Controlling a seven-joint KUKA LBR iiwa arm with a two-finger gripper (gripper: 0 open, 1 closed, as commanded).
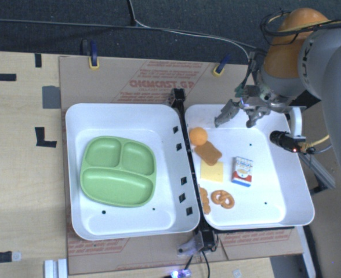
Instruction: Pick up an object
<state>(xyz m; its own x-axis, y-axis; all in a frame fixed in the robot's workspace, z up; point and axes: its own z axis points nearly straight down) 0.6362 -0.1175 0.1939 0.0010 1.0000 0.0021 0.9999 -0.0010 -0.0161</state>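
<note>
Sitting loose – small round orange ball

green plate | orange ball | yellow cheese slice | white bins

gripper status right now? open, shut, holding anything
gripper: open, fingers spread, nothing between them, above the far end of the right bin.

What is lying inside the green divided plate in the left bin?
Nothing shows in the green divided plate: all three compartments look bare. It covers the left bin floor beneath, so anything under it is hidden.
</note>
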